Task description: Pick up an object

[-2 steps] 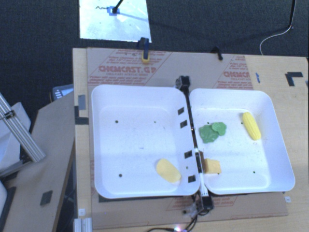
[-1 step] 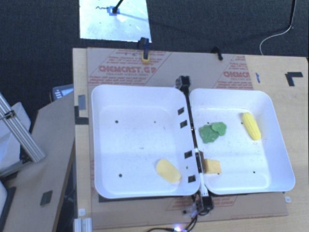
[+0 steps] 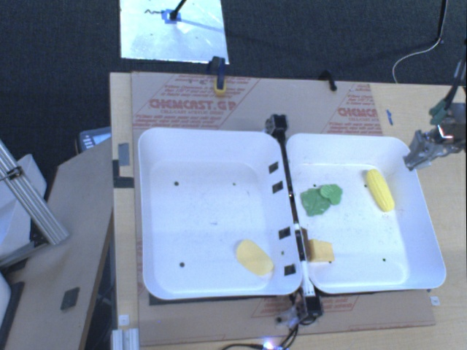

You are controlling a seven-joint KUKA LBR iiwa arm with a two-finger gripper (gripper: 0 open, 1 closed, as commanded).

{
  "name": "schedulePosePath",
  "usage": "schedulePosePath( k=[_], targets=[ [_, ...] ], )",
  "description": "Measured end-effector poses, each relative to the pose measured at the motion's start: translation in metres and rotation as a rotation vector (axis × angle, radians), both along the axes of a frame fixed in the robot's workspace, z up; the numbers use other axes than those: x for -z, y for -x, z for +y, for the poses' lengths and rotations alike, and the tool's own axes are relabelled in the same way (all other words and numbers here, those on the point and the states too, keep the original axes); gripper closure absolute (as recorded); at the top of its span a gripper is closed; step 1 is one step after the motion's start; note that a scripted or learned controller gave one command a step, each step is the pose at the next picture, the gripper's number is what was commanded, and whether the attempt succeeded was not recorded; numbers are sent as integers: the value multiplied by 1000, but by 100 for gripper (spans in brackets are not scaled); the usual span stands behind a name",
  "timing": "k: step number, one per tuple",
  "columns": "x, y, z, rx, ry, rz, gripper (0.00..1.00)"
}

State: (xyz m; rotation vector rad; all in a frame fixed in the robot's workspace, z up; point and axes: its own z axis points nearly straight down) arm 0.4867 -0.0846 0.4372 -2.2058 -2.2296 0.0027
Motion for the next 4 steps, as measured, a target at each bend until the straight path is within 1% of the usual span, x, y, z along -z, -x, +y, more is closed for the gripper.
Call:
schedulePosePath(
  k=[1, 2, 3, 4],
  targets=[
    [-51, -46, 21, 4, 4, -14, 100],
    [57, 2, 96, 0, 0, 4, 100],
    [-99, 0, 107, 4, 0, -26, 100],
    [-98, 0, 54, 14, 4, -9, 100]
  ],
)
